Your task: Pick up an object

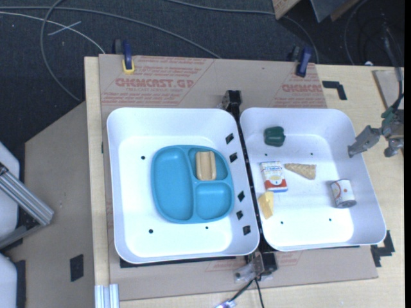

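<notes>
White bins [122,172] (two); five loose items.

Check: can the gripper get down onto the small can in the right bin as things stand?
Probably yes. The can lies on its side on bare bin floor near the right bin's right wall, apart from the other items, and the gripper sits just beyond that rim.

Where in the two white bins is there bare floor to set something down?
In the right bin, the front strip below the can and the yellow piece is bare. In the left bin, bare floor rings the blue tray. It is crowded around the small carton, the wedge and the green object.
</notes>
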Robot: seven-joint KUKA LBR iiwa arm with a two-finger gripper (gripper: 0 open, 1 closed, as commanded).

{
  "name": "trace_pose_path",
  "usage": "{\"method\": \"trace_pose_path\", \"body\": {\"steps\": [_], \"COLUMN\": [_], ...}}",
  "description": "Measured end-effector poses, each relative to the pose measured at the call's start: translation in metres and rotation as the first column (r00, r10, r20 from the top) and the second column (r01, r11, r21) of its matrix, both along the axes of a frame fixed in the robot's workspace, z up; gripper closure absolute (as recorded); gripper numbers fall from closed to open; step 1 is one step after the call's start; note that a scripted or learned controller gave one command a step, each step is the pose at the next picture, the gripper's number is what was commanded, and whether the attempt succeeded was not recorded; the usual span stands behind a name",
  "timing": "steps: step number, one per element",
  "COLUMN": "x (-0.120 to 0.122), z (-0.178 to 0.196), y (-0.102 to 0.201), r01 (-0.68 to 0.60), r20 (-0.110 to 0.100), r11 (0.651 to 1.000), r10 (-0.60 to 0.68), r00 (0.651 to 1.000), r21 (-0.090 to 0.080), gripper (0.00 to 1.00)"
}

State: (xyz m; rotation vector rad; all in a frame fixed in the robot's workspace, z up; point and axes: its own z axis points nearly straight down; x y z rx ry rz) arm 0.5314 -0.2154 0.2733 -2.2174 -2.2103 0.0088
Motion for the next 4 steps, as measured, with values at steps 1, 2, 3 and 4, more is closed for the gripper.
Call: {"method": "trace_pose_path", "body": {"steps": [1, 2, 3, 4], "x": [0.002, -0.004, -0.006, -0.016], "z": [0.006, -0.056, -0.118, -0.176], "y": [0.001, 0.001, 0.007, 0.004], "r01": [-0.004, -0.003, -0.004, -0.002], "r20": [0.011, 0.005, 0.004, 0.004], "r11": [1.000, 1.000, 1.000, 1.000], "r10": [0.004, 0.003, 0.004, 0.002], "r00": [1.000, 1.000, 1.000, 1.000], "r21": [-0.003, 0.000, 0.000, 0.000], "gripper": [0.00, 0.00, 0.00, 0.00]}}
